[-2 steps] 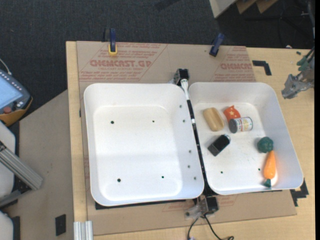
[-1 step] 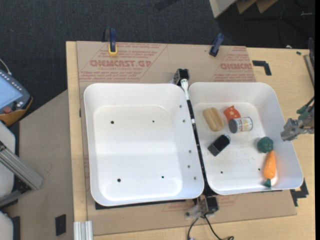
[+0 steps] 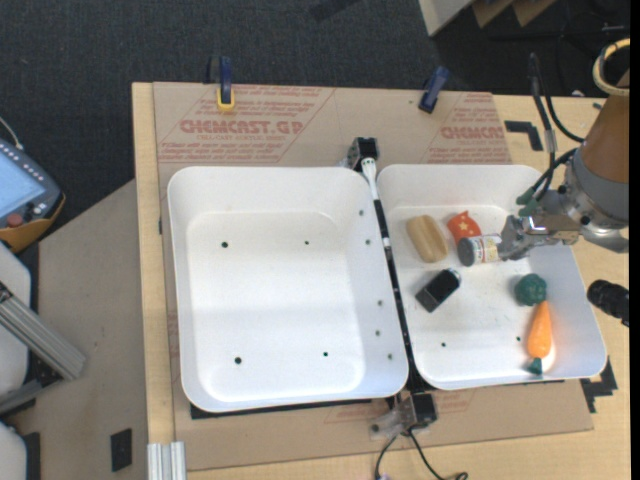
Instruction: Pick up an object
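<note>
To my far left the shallow white plastic left bin lies bare, and nothing there concerns me. In the shallow white plastic right bin, going rightward, sit a tan wooden block, a small black rectangular block, a red-capped little bottle with a pale label lying on its side, a dark green rounded lump and an orange toy carrot near the front right corner.

My gripper sits at the bottle's right end, touching or nearly so; whether my fingers are spread or clenched I cannot tell from this angle.

The risk, I judge: the bottle lies on its round side, so an off-centre pinch could roll it away toward the tan block, or I might close on air.

My arm reaches in from the right, wrist tilted down over the bin's back right part
</note>
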### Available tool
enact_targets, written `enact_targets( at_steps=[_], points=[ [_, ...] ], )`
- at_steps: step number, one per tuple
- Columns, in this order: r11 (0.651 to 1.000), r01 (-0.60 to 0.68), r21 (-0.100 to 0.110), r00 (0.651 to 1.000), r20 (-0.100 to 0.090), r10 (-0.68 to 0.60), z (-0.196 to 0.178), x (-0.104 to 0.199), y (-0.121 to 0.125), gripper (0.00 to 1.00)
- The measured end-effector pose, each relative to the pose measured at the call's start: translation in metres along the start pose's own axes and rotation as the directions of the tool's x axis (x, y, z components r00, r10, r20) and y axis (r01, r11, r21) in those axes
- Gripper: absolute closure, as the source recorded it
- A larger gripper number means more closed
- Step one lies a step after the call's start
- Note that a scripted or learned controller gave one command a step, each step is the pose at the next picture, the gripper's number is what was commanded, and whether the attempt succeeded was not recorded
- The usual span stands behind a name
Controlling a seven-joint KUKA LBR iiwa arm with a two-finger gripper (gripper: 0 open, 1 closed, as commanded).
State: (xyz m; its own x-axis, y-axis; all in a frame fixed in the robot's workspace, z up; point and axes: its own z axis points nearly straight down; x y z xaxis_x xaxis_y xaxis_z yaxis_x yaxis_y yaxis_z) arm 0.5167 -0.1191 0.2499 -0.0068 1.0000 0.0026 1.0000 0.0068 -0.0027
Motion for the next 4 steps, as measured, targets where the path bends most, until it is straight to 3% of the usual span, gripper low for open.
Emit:
enact_targets(
  at_steps=[1,2,3,4],
  points=[
    [1.0,0.002,-0.009,1.0,0.004,-0.002,-0.02,0.066,0.061,1.0],
    [1.0,-0.002,0.001,1.0,0.0,0.002,-0.02,0.114,0.029,1.0],
    [1.0,-0.001,-0.014,1.0,0.001,0.001,-0.109,0.145,0.026,1.0],
    [1.0,-0.007,0.005,1.0,0.002,0.007,-0.069,0.153,-0.02,1.0]
  ],
)
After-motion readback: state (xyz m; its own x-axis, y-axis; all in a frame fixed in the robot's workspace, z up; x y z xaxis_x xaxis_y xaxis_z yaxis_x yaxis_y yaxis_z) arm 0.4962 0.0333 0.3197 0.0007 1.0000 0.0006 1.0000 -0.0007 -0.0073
